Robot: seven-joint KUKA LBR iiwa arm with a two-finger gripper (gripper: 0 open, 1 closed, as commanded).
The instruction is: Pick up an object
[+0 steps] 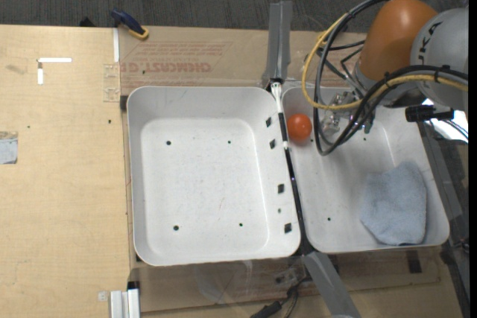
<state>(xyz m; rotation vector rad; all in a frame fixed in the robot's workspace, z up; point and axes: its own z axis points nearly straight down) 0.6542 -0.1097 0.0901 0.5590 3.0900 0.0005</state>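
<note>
A pale wooden bench (pixel 59 160) fills the left of the frame, dark carpet running along the top edge. At centre sits the left bin (pixel 149 234), shallow and white. Right of it, in the right bin (pixel 328 231), an orange ball (pixel 299 127) lies against the upper-left wall, and a blue cloth (pixel 395 205) is crumpled at lower right. The ball looks light, smooth and liable to roll; a grip across its middle seems safest. The cloth is soft, best pinched at a fold. The gripper (pixel 344 109) hangs behind cables at upper right; its state cannot be judged.
</note>
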